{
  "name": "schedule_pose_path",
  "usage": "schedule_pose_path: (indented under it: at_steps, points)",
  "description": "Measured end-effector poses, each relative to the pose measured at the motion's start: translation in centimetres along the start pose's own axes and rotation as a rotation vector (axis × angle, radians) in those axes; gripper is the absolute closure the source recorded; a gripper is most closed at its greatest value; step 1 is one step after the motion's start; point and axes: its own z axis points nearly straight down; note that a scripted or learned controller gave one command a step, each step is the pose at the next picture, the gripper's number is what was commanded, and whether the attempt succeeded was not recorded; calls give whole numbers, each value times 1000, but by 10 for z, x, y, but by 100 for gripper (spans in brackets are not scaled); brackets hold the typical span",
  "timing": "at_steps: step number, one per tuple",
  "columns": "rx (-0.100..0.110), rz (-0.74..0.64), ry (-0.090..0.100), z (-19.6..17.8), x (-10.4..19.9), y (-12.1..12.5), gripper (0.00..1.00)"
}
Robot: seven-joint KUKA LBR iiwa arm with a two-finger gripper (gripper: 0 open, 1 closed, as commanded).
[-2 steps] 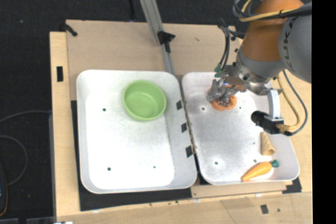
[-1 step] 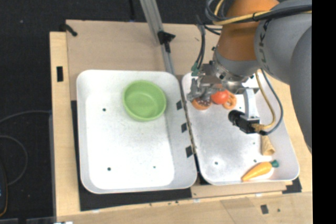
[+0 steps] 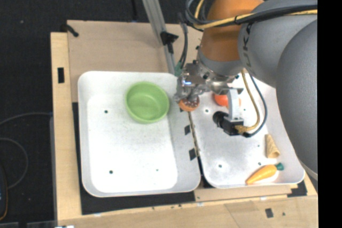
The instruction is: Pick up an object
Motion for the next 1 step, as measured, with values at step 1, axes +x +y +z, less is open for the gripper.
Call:
schedule_pose_path:
  at_steps: [1]
  points:
    - [-2,-1,0,-13,50,-8,100]
